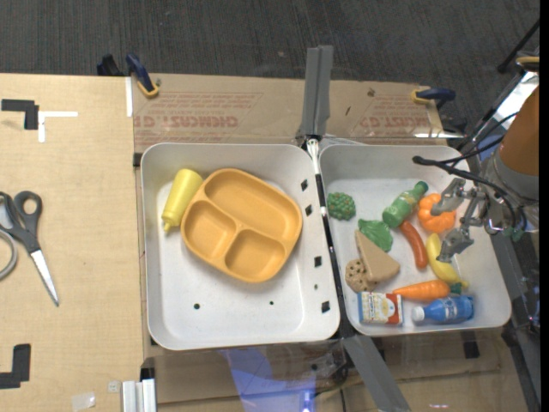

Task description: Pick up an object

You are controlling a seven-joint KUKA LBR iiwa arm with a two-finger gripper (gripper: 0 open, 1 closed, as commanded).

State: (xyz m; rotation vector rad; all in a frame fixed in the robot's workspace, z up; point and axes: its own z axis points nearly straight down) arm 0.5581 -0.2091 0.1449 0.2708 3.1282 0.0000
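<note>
In the right white plastic bin (489, 312), nearest the camera, a blue bottle (443, 311) and a small red and white carton (378, 307) lie along the 6 o'clock wall, with a toy carrot (420, 290) just above them. Farther in, the metal claw (459, 221) hangs at about 3 o'clock over a yellow banana (442, 263) and an orange toy pepper (435, 215), its two fingers a little apart and nothing between them. Farthest, a green bottle (404, 205) lies near 12 o'clock, and the left white bin (171, 316) has a yellow three-part plate (242, 223).
</note>
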